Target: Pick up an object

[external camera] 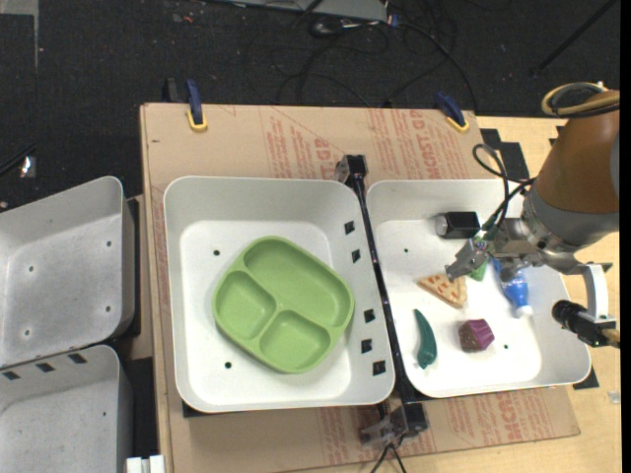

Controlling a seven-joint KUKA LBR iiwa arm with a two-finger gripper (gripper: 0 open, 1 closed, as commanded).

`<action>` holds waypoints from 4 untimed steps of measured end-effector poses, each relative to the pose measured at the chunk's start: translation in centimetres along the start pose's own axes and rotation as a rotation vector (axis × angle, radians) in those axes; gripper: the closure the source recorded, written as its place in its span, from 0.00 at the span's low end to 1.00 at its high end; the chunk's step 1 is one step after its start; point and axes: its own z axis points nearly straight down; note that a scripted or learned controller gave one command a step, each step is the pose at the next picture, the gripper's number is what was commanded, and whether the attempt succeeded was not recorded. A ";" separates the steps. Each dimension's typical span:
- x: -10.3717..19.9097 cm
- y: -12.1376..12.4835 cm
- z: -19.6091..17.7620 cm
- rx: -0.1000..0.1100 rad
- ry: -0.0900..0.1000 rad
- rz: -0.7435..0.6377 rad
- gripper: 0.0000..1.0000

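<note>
In the right bin (552, 368) lie a pizza-slice toy (443, 290), a green pepper-shaped piece (424, 340), a purple lump (476, 335), a blue bottle (516, 293) and a black block (457, 224). My gripper (471, 262) reaches in from the right and hangs just above the pizza slice, between it and the black block. Something small and green (480, 269) sits right by the fingers. The arm hides part of the bin's right side.
The left bin (192, 363) holds a green divided plate (284, 304). A black divider (372, 274) runs between the two bins. White trays (59, 264) lie off the bench at the left. Cables cross the dark floor behind.
</note>
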 end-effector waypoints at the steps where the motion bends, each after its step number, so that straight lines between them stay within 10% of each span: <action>1: 0.0 0.3 -0.7 -0.013 -0.002 -0.003 0.00; 3: 0.8 0.5 9.1 -0.010 -0.002 -0.001 0.00; 4: 0.7 0.5 7.9 -0.013 -0.002 0.000 1.00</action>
